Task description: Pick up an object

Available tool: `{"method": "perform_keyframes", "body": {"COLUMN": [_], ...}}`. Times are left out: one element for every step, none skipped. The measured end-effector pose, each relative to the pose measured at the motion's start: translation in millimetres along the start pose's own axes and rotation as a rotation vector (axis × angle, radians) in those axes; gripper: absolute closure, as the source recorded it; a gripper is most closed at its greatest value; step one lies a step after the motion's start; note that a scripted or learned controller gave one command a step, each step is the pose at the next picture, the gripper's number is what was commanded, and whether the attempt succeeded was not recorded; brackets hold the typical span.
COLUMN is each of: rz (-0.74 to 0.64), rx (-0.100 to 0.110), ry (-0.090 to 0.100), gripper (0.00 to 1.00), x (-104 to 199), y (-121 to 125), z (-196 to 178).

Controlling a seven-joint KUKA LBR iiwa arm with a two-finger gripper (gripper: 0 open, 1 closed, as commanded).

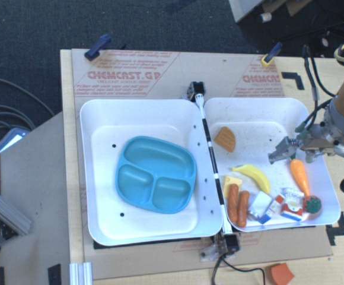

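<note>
Gripper [282, 152], fingers spread and holding nothing, hangs over the right bin [261, 107] just beside the carrot [299, 176], so you may judge it poised to choose among the clustered food.

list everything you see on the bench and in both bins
divided plate: 1, blue, left bin
left bin: 1, white, bench left
right bin: 1, white, bench right
cookie: 1, brown, right bin, upper left
banana: 1, yellow, right bin middle
sausages: 2, red-brown, right bin, front left
carrot: 1, orange with green top, right bin, right side
packets: a few, white with blue and red, right bin front
clamps: 2, blue, bench back edge
block: 1, orange, bench front
gripper: 1, grey, over right bin, above the carrot
</note>
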State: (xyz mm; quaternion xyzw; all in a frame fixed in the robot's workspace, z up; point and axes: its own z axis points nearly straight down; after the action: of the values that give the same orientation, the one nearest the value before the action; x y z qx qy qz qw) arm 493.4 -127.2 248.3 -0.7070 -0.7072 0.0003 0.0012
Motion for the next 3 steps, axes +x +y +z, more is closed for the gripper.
{"method": "perform_keyframes", "body": {"rz": [0.001, 0.0, 0.001], "rx": [0.0, -0.002, -0.004], "ry": [0.0, -0.001, -0.002], "gripper": [0.0, 0.0, 1.0], "x": [-13, -26, -26], "y": [15, 61, 62], "z": [131, 164, 154]}}
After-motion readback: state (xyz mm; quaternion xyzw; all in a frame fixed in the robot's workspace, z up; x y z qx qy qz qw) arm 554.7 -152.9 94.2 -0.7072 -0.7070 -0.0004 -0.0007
